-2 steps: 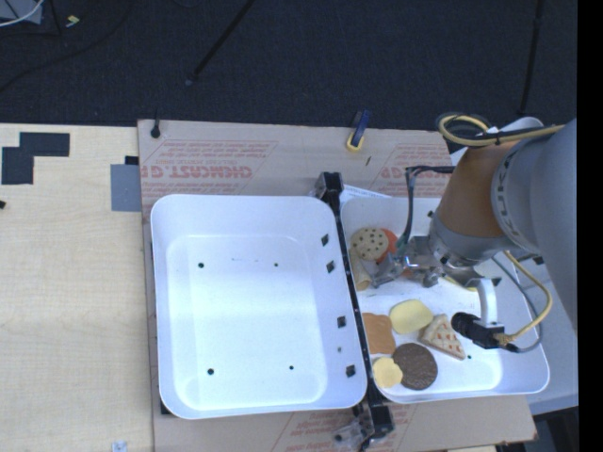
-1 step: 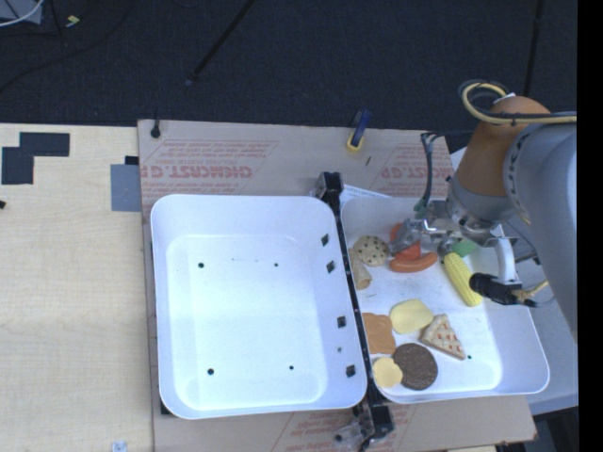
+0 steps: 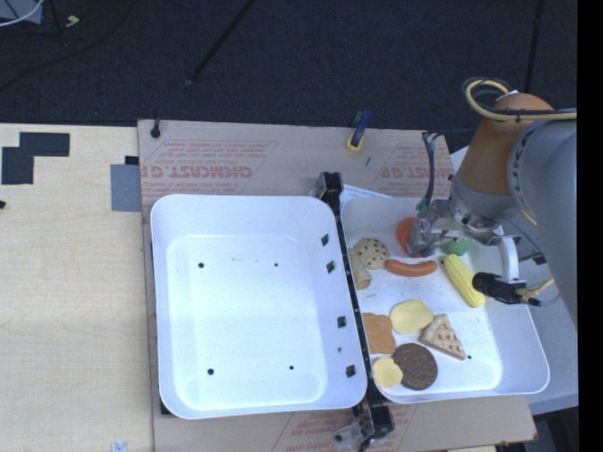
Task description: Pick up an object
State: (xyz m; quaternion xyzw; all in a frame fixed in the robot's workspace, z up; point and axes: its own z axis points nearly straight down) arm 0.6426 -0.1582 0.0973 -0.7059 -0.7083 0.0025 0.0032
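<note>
I am watching the arm reaching in from the right of the frame, its orange band showing above the wrist. The gripper is hanging low in the upper part of the right bin, and I cannot tell whether it is released or clenched, because the wrist is blocking that part.

A red piece is lying right at the gripper, touching it or partly under it on its left side; whether it is sitting in the grasp I cannot say. A small green piece is peeking out just to the gripper's right. Just below the gripper, a sausage is lying across the bin floor, near but apart from it. A corn cob is lying at a slant to the lower right of the gripper.

Further left, a speckled cookie is sitting near the bin's left wall. Toward the bottom of the bin I am seeing a yellow round piece, a tan slice, a wedge, a dark brown disc and a small yellow piece, all well apart from the gripper.

The left bin is sitting just beside the right one.
</note>
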